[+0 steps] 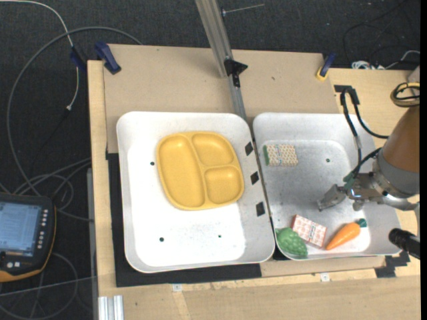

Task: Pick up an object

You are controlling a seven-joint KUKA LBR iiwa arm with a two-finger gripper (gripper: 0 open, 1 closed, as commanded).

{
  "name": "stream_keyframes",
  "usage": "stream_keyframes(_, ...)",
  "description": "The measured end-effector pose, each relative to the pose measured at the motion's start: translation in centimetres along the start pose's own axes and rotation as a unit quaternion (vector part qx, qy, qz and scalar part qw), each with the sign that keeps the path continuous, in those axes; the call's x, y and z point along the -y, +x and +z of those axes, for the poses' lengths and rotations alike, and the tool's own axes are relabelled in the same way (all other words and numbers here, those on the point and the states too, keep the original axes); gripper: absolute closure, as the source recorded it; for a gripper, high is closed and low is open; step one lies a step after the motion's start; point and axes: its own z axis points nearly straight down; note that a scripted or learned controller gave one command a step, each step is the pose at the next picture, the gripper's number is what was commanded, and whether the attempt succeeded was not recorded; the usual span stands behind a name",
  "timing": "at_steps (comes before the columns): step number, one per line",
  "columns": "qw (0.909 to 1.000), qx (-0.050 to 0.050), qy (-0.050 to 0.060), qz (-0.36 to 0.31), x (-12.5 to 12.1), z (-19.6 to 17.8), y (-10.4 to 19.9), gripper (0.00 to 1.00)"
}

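A dark carpeted floor with loose cables surrounds the tan bench (200,79), which fills the middle of the frame. On it two shallow white bins sit side by side: the left bin (143,232) and the right bin (313,129), touching along a clipped seam, I judge so things can pass from one to the other. A slanted metal pole (212,19) comes down from the top of the frame toward that seam. A handheld pendant (23,235) lies at the lower left, off the bench.

My arm (403,155) enters from the right edge, bent low over the right bin. The yellow divided plate (199,169) rests in the upper middle of the left bin, well apart from me.

My gripper (340,195) hangs at the right middle of the right bin; the fingers look spread apart with nothing between them. Just below, in the bin's lower corner, lie the orange carrot (343,235), the patterned pink box (309,231) and the green vegetable (291,242), clustered close together. A small speckled packet (280,155) lies alone near the bin's upper left. The carrot is nearest, so I judge it the likely pick.
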Motion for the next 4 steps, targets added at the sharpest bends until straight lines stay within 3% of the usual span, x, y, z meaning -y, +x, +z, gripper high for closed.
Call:
stream_keyframes(1,1.0,0.0,0.0,0.0,0.1,5.3,0.1,0.0)
stream_keyframes(2,1.0,0.001,-0.004,0.0,-0.1,3.9,0.0,1.0)
stream_keyframes(4,1.0,0.003,-0.007,-0.001,-0.5,-6.4,-0.7,1.0)
